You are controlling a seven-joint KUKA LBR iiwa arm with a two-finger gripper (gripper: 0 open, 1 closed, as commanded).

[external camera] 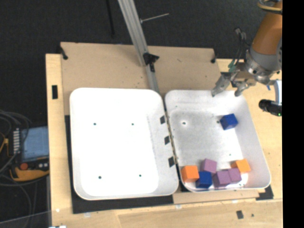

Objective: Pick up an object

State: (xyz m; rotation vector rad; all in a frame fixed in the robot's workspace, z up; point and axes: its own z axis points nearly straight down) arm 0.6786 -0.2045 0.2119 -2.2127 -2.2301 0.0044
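Wooden bench — two white bins side by side: left bin; right bin.

Setting: robotics lab test cell, not a home or shop. Evidence: a plain wooden bench standing on dark carpet-like flooring, topped with a bare board and two shallow white bins side by side. A grey industrial arm with an orange band reaches in at right. A slanted metal pole rises from the bench's far side. At left, loose cables and a handheld control unit with a blue screen lie on the floor. Small coloured foam-like cubes serve as test items.
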